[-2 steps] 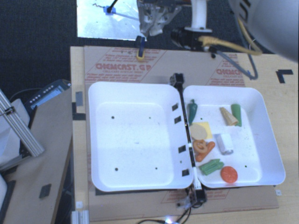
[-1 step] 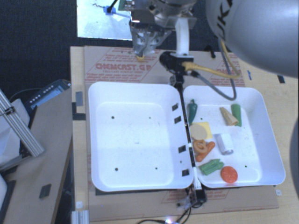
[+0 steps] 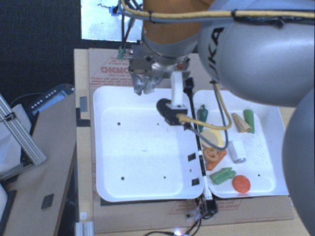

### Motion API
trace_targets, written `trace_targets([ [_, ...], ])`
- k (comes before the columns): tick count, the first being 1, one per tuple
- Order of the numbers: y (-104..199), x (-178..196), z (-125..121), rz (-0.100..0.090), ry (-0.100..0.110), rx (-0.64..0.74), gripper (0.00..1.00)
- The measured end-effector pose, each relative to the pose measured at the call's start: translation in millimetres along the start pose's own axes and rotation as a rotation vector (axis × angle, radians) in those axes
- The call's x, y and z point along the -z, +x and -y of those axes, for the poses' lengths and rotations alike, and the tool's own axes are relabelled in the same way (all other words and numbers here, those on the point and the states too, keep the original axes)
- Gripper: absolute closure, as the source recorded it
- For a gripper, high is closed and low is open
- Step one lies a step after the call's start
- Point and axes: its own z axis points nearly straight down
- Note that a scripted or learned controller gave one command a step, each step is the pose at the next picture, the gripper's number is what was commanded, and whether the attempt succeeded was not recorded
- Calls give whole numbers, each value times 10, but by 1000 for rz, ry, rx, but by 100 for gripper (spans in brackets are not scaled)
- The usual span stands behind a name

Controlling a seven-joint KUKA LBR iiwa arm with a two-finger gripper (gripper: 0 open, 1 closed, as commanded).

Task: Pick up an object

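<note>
Two white bins side by side here. The left bin [image 3: 142, 151] lies bare, and over its far edge hangs the gripper [image 3: 143, 85]; whether it's parted or closed, I cannot tell. On to the right bin [image 3: 268, 183]: one dark green pepper [image 3: 202, 114], one yellow piece [image 3: 215, 137], one orange piece [image 3: 213, 156], one green bean pod [image 3: 221, 175], one red tomato [image 3: 241, 183], one white cylinder [image 3: 237, 151], one tan cone [image 3: 240, 122], one green stick [image 3: 248, 120].

On the grey arm [image 3: 256, 48] stand the black letters "KU", partly cut off. The cardboard sheet [image 3: 106, 70] under the bins carries red letters "CHEMC", the rest hidden.
</note>
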Motion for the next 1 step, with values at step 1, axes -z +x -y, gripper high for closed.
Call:
trace_targets([
  [1, -3, 1767, 135, -12, -29, 6, 100],
])
